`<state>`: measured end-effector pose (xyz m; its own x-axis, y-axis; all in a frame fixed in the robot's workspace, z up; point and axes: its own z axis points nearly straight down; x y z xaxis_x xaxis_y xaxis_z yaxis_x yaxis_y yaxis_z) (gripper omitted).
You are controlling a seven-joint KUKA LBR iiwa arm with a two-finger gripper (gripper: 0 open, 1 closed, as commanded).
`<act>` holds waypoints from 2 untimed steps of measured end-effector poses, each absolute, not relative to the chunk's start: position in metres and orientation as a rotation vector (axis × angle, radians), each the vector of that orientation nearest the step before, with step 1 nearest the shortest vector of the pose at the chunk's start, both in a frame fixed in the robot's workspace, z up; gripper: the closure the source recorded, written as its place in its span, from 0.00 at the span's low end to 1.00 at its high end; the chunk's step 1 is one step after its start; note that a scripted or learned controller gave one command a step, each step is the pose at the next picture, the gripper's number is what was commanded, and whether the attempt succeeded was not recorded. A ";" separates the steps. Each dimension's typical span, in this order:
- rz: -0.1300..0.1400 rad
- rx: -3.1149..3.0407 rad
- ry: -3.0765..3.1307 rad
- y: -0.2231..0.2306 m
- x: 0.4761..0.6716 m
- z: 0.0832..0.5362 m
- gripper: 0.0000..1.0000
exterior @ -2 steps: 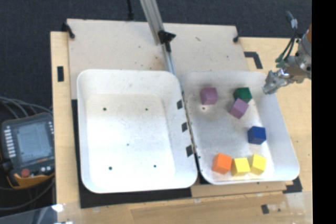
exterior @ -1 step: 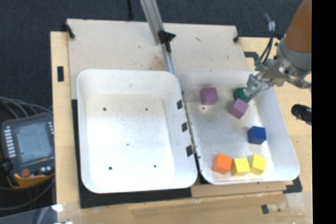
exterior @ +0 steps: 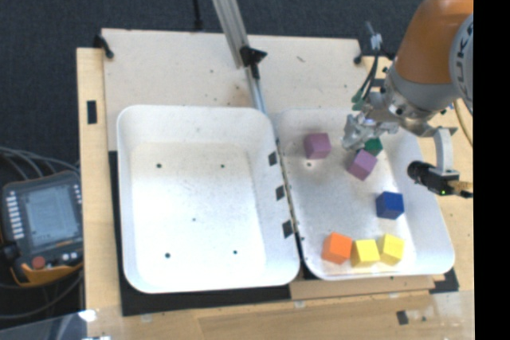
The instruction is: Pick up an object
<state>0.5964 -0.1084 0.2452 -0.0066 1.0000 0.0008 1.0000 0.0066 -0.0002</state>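
I cannot tell how my fingers (exterior: 360, 137) sit; the purple block (exterior: 362, 163) below and green block (exterior: 372, 146) beside could get bumped away.

Grey teach pendant (exterior: 44, 217) lies left of the bench (exterior: 92, 171); aluminium rail (exterior: 225, 0) behind.
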 end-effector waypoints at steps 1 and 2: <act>0.000 -2.213 -2.227 -0.066 0.594 0.247 1.00; 0.003 -2.212 -2.225 -0.021 0.597 0.240 1.00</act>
